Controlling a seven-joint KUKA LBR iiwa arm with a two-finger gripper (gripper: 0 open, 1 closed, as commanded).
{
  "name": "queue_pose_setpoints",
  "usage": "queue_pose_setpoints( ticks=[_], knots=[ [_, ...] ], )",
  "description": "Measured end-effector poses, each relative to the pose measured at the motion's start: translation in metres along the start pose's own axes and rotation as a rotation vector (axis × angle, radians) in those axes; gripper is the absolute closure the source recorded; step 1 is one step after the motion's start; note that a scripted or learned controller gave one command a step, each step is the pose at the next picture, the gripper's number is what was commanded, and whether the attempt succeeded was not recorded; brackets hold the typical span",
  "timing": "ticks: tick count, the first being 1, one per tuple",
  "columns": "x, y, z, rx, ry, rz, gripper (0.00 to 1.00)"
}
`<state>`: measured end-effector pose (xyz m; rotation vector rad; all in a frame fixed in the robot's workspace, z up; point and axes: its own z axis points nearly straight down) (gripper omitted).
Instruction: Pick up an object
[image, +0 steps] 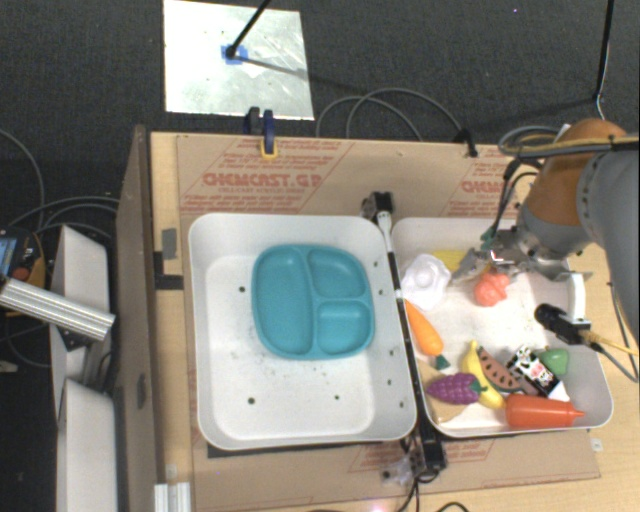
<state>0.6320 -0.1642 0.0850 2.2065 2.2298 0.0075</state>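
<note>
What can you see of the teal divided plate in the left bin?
The teal divided plate looks like matte plastic, a rounded rectangle with three compartments: one long one on the view's left, two smaller on the right. It lies flat and upright, slightly rotated, near the middle of the left bin. Nothing sits in it, and only the bin floor touches it.

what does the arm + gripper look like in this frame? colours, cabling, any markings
The arm is a rounded grey body with a dull orange band across the segment above the wrist. Thin dark cables loop along its side down to the wrist. The gripper is a small metallic grey assembly with a bit of green and red on it. No readable markings.
</note>
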Motion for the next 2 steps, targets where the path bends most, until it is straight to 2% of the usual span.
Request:
queue_pose_setpoints(
  ticks=[1,2],
  knots=[
    [0.022,-0.027,0.001,0.007,0.0,0.004,0.0],
    [0.021,-0.025,-0.011,0.002,-0.001,0.003,1.0]
  ],
)
